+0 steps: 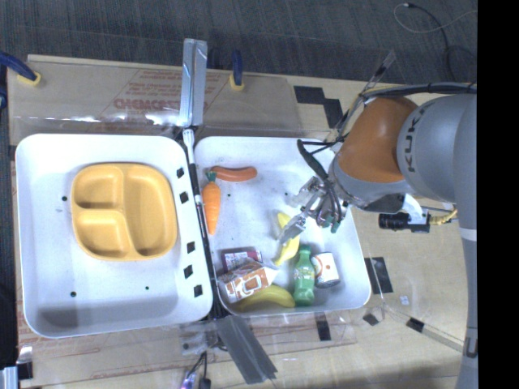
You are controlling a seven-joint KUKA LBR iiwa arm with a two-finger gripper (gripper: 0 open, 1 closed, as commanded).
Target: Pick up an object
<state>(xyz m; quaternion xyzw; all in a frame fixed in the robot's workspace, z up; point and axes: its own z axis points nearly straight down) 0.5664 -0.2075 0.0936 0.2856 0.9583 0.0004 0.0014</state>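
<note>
Toy banana (288,245) lies in the right bin (243,148) beneath my gripper (297,225); my fingers are spread, grasping nothing, with a green bottle (304,276) nearby.

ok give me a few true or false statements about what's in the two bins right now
1. The yellow divided plate lies in the left bin. True.
2. The carrot lies in the left bin. False: it is in the right bin, near its left wall.
3. The green bottle stands beside a banana. True.
4. The sausage lies on the plate. False: it lies on the right bin's floor, above the carrot.
5. The tool is over the right bin. True.
</note>
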